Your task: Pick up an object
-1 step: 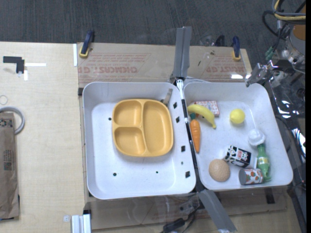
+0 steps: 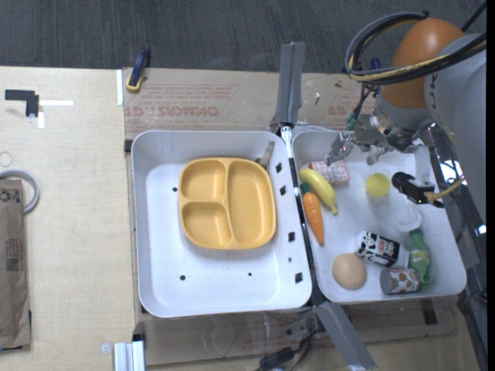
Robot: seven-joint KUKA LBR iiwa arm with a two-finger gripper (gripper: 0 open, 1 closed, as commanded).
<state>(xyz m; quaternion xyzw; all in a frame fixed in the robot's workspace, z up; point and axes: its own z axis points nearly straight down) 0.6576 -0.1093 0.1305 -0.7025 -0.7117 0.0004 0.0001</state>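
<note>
**benchwatcher:** So why is all the clutter crammed into one bin? The right bin point(image 2: 452, 242) has the lot: a banana point(image 2: 319, 188) lying along the divider side with a carrot point(image 2: 313, 216) just below it, a yellow ball point(image 2: 377, 185) toward the middle, a small pinkish box point(image 2: 333, 171) near the top corner, and along the bottom a cow-print carton point(image 2: 378, 248), a tan round thing point(image 2: 349, 271), a can point(image 2: 400, 280) and a green bottle point(image 2: 418, 253).

**pickplace_pete:** My guess is that's the source side for a pick, any of those would do. The left bin point(image 2: 155, 269) just carries a yellow divided plate point(image 2: 228, 203) sitting flat in the middle, so it reads like a drop-off spot. The arm comes in from the right and the gripper point(image 2: 340, 147) hangs over the top left corner of the right bin, right above that pinkish box. Can't tell if its jaws are spread or closed from up here, too small and slanted. Nothing visibly between them, so I'd say no pick yet.

**benchwatcher:** And the room?

**pickplace_pete:** Pale wood table point(image 2: 69, 207), a strip of printed cardboard point(image 2: 201, 103) behind the bins, dark carpet point(image 2: 193, 14) past that. A brown paper bag point(image 2: 14, 261) at the left edge, and a blue and yellow tool point(image 2: 138, 69) on the cardboard's corner.
</note>
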